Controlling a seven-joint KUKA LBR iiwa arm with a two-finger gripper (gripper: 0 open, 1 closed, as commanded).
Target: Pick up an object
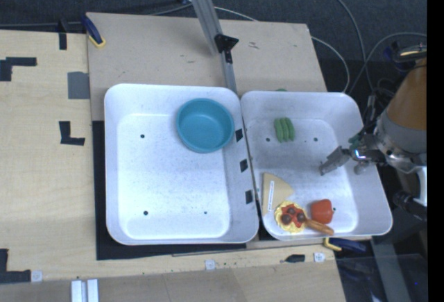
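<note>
camera view looks down on two white bins on the desk; the left bin (pixel 132 175) carries a blue bowl (pixel 205 125) near its far right corner; the right bin (pixel 371 210) carries a green ridged piece (pixel 284 129) toward its far side, and along its near edge a pizza-slice toy (pixel 283 205), a red tomato-like toy (pixel 320 210) and a small orange piece (pixel 320 227) touching the pizza; the tool (pixel 335 161) hangs over the right part of the right bin, between the green piece and the red toy and apart from both, with nothing visibly in its grip; whether its prongs stand apart or together i cannot tell, since they blur into one dark shape; judging by looks, all these are light, stiff plastic play food, smooth and likely slippery; the red toy looks rounded, so it would probably roll or squirt out unless pinched across its middle; the green piece seems the kinder target, lying alone on bare floor, its ridges offering some bite if taken across its narrow width; the pizza lies flat and crowded against the bin wall, a poor hold.
</note>
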